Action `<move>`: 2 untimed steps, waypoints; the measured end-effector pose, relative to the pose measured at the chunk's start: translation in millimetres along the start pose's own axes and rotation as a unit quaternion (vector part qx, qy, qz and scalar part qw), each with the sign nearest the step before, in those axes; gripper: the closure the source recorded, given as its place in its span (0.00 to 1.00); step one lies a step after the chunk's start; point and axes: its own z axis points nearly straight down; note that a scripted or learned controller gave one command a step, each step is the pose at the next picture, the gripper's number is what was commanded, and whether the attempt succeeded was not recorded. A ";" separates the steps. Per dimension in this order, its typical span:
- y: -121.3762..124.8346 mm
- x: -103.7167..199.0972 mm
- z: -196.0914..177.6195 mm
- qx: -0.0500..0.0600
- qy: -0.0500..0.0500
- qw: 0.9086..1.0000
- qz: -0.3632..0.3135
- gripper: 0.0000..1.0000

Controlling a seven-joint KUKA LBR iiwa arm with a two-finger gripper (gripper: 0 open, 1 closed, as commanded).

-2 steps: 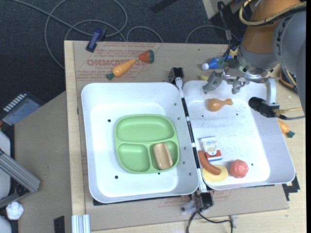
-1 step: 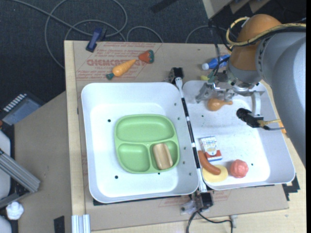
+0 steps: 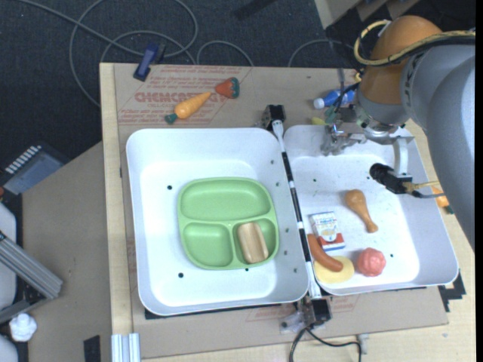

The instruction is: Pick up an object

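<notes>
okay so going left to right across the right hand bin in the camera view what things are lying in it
Hot dog → milk carton → drumstick → pink ball. The yellow piece under the hot dog overlaps it, so I've left it out.

Grey arm (image 3: 445, 74) w/ orange band (image 3: 396, 59), yellow cable loop (image 3: 370, 40), metallic end effector (image 3: 341, 136).

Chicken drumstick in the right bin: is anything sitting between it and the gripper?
Nothing visible blocks it. The gripper hangs over the right bin's far end, and bare white floor separates it from the chicken drumstick. The small carton lies off to the side.
</notes>
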 end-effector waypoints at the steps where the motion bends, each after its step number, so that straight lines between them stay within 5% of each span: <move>1: -0.4 0.1 0.6 0.001 0.000 1.000 0.000 0.00; 2: -32.7 -43.3 -14.5 0.011 0.003 1.000 0.001 0.00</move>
